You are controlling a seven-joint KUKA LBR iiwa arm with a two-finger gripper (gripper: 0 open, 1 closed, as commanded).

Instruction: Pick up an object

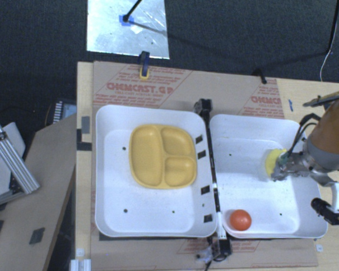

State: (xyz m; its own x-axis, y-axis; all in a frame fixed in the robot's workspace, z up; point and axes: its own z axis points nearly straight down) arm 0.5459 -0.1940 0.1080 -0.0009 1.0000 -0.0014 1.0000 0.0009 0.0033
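Object [273, 159]: yellow (partly hidden) | gripper [280, 170] touching it | right bin [254, 130]

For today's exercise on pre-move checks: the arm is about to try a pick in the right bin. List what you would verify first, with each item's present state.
1. Pincer down in the right bin: ok.
2. Pincer next to the yellow object: ok.
3. Yellow object between the fingers: cannot tell.
4. Orange ball away from the pincer: ok.
5. Yellow divided plate lying in the left bin, out of the way: ok.
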